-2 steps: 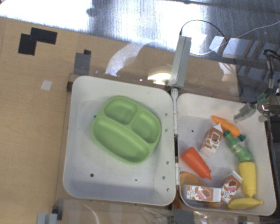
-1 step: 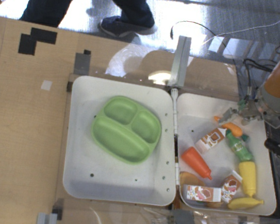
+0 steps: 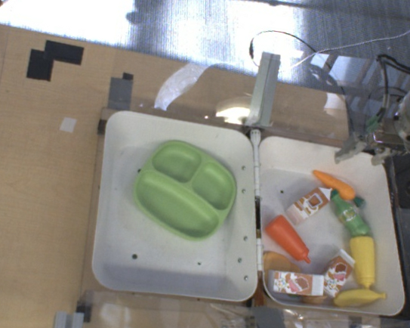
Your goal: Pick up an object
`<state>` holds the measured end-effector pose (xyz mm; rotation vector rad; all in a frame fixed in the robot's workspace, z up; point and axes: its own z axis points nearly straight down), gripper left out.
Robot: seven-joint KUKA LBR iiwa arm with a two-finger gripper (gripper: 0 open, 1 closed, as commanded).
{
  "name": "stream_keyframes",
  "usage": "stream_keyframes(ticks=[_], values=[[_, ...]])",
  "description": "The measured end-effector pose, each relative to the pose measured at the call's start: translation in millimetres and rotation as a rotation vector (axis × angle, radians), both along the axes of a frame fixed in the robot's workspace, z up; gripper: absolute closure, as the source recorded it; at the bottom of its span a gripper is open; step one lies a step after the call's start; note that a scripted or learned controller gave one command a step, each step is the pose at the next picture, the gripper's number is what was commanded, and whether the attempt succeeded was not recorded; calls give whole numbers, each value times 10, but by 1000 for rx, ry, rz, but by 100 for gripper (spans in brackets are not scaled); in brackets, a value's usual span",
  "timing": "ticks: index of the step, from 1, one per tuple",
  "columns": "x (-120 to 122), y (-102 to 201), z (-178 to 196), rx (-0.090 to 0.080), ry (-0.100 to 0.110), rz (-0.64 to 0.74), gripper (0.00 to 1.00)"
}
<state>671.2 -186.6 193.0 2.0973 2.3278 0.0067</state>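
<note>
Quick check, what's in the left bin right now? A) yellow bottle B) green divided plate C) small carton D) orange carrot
B. The green divided plate lies alone in the left bin, while the carrot, yellow bottle and cartons sit in the right bin.

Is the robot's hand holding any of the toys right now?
No. The gripper sits over the back edge of the right bin with nothing between its fingers. The carrot and the other toys lie loose in the bin.
</note>
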Motion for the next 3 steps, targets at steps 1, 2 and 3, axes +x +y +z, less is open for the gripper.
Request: stream_keyframes(ticks=[1, 2, 3], values=[[-331, 140, -894, -1, -2, 114, 0], [-308, 148, -771, -3, -8, 116, 100], [-220, 717, 200, 2, 2, 4, 100]])
